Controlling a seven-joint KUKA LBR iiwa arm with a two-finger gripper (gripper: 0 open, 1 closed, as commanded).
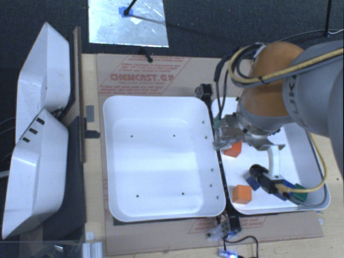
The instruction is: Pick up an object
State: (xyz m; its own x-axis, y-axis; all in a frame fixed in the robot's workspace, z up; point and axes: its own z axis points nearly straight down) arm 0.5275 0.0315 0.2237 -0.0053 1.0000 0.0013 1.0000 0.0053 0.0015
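Camera view, arm (271, 93) down in right bin (300, 157), jaws over orange block (233, 150) (opening impossible to tell), second block (242, 194) nearby.

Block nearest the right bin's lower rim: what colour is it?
The block is orange; camera view.

Bench (92, 198) under cardboard sheet (145, 77); white bin (156, 100) beside second white bin (298, 163)

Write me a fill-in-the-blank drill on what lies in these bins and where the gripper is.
1. The number of blocks in the bin on the view's right is ____.
2. The upper block and the lower block are both coloured ____.
3. The gripper is beside the ____ block of the two.
Missing words: two; orange; upper.
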